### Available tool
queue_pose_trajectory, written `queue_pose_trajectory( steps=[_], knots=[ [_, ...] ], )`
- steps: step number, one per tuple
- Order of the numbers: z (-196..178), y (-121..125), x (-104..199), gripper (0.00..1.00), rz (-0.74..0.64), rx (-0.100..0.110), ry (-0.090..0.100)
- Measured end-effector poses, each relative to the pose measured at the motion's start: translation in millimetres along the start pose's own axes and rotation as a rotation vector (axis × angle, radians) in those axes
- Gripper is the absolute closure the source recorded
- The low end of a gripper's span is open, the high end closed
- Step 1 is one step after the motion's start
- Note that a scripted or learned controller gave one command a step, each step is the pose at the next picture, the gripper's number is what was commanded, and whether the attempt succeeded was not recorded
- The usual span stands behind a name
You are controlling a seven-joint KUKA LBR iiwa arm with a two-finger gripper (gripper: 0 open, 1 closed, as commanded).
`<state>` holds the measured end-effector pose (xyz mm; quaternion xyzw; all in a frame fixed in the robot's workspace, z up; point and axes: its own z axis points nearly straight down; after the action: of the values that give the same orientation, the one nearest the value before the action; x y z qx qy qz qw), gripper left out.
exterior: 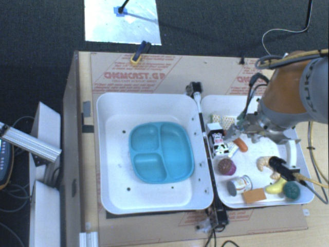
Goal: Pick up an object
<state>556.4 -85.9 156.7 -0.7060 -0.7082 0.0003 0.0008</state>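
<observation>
From above, the grey arm with its orange band reaches in from the right over the right-hand shallow white bin [303,197], and its jaws [237,133] hang low just above a small orange carrot-like piece [241,145]; whether they are open or closed I cannot tell. Nearby lie a dark red ball [226,166], a yellow banana [276,186] and a teal ball [291,190]. The left white bin [110,138] holds a blue divided plastic tray [161,152].
</observation>
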Motion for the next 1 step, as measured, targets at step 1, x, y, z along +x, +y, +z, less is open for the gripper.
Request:
queue_pose_trajectory(
  steps=[1],
  knots=[
    [46.4, -37.4, -1.0, 0.0, 0.002, -0.001, 0.0]
  ],
)
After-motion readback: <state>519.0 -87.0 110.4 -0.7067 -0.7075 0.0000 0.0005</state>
